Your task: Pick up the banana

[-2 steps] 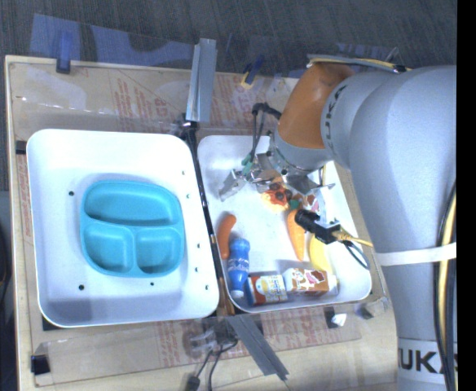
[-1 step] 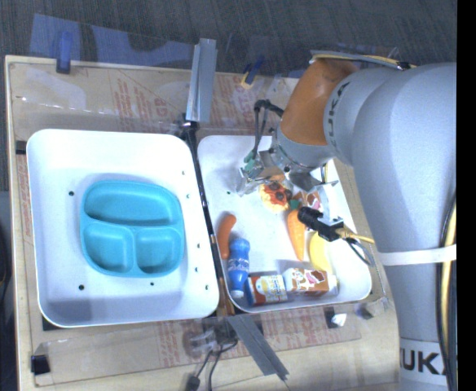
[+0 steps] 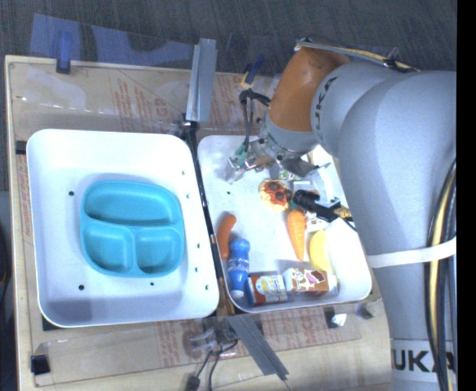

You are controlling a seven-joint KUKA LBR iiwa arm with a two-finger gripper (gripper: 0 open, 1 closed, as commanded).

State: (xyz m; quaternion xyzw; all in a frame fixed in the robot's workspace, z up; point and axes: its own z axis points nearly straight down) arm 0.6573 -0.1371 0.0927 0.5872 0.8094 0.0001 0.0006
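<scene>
Reaching in from the right, the grey robot arm with the orange band [image 3: 383, 149] bends over the far part of the right shallow white bin [image 3: 213, 155]. Its metal two-finger gripper [image 3: 243, 163] is low over the far left corner of this bin, above bare white floor. It is small and partly covered by the wrist, so I cannot tell if it is spread or pressed together. Nothing is visible inside it.

The yellow curved banana [image 3: 319, 252] lies in the same bin, against the right wall in the near half, well apart from the gripper. Just beside it, on its left, lies an orange tapered carrot [image 3: 295, 231], with the thin end pointing to the near side. Beyond the carrot there is a small round yellow and red object [image 3: 275, 192], between the gripper and the banana.

Along the left wall of the right bin lies an orange sausage-shaped piece [image 3: 225, 233], and just next to it a blue plastic bottle [image 3: 238, 267]. A flat carton with an orange and white label [image 3: 293, 285] lies along the near wall, close to the lower end of the banana.

The left shallow white bin [image 3: 46, 218] holds a light blue plastic tray with three compartments [image 3: 132, 228], placed near its middle.
</scene>
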